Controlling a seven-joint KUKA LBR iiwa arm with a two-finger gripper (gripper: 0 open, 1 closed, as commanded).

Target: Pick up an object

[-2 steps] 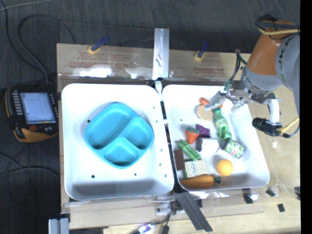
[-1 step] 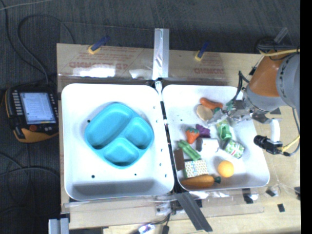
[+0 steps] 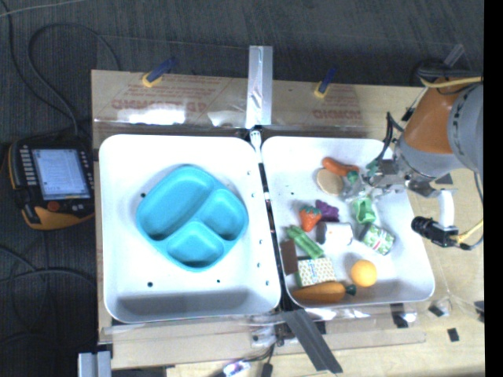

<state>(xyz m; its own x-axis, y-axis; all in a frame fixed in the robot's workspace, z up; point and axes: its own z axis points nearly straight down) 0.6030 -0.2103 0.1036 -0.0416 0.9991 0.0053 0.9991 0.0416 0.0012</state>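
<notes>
The right bin (image 3: 416, 285) holds several toy foods: an orange carrot (image 3: 339, 166) and a beige round piece (image 3: 329, 181) at the back, a purple piece (image 3: 326, 209), a red piece (image 3: 309, 218), a white block (image 3: 339, 234), a green stick (image 3: 305, 242), a green-and-white can (image 3: 379, 239), an orange ball (image 3: 362, 273), a checkered box (image 3: 316, 271) and a long orange piece (image 3: 320, 292). My gripper (image 3: 366, 182) hangs low over the bin's back right part, just right of the beige piece and above a green item (image 3: 363, 210).
The left bin (image 3: 118, 289) holds a blue sectioned tray (image 3: 192, 214). A metal divider post (image 3: 258, 85) stands behind the seam between the bins. A pendant with a screen (image 3: 51, 181) lies left of the bench. The grey-and-orange arm (image 3: 432, 132) reaches over the right bin's back right corner.
</notes>
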